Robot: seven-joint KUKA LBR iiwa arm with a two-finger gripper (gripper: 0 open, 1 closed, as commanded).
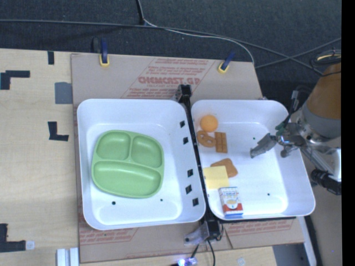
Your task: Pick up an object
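The right bin [277,112] holds several toy foods along its left side. An orange ball [208,122] lies at the back, with a pretzel [206,139] and a brown cracker [221,142] just in front of it. Nearer the front lie a brown toast piece [225,167], a yellow cheese square [216,177] and a small milk carton [231,200]. My gripper [272,148] hangs over the bin's right half, well to the right of the cracker. It is open with nothing between its fingers [259,148].
The left bin [89,115] holds a green divided plate [128,163]. A black divider with clips [191,148] runs between the bins. Both bins sit on a cardboard sheet [161,76] held by yellow clamps. The arm's orange band [327,96] is at the right edge.
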